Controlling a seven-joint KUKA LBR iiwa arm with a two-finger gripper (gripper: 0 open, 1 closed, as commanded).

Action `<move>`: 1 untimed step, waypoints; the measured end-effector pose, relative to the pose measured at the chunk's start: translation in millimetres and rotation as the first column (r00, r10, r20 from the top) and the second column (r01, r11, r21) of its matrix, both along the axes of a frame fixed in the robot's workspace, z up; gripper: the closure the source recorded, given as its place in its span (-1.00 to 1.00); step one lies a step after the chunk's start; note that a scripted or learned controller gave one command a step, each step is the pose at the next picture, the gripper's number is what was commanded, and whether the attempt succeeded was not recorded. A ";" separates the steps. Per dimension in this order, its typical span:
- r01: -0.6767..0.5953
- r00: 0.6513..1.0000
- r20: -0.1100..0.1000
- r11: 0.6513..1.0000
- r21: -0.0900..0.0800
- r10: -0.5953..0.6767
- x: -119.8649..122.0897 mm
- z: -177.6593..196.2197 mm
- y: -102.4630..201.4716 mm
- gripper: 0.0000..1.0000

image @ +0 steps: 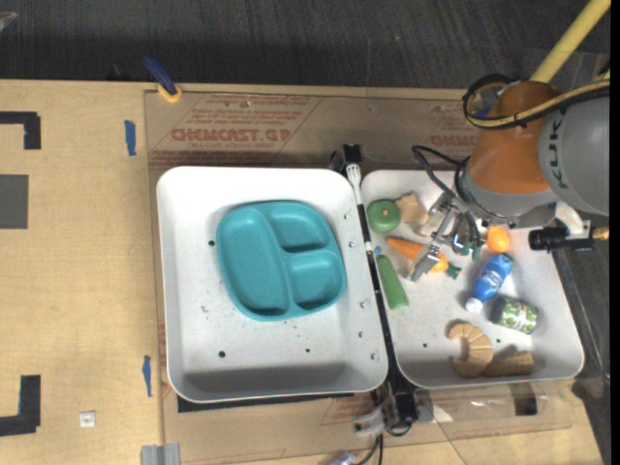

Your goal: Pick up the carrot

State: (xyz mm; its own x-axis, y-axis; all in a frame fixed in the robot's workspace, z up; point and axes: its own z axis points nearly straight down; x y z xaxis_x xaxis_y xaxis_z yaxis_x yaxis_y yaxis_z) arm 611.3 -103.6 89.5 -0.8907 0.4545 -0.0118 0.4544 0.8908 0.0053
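The carrot (pixel 407 250) is an orange wedge lying in the right bin (pixel 562 356), near its left wall, pointing left. My gripper (pixel 436 245) reaches down from the right over the carrot's thick end. Its metal fingers (pixel 424 264) stand open, one on either side of that end, and the carrot rests on the bin floor. The grey arm with its orange band (pixel 509 158) hides the bin's far right corner.
Around the carrot lie a green round fruit (pixel 384 215), a green stick (pixel 392 281), a small orange ball (pixel 497 237), a blue bottle (pixel 487 279), a green can (pixel 513 315) and wooden pieces (pixel 480 352). The left bin (pixel 184 337) holds a teal divided plate (pixel 281 258).
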 end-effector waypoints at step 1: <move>-0.003 1.000 0.013 1.000 -0.002 0.003 3.9 14.4 0.9 1.00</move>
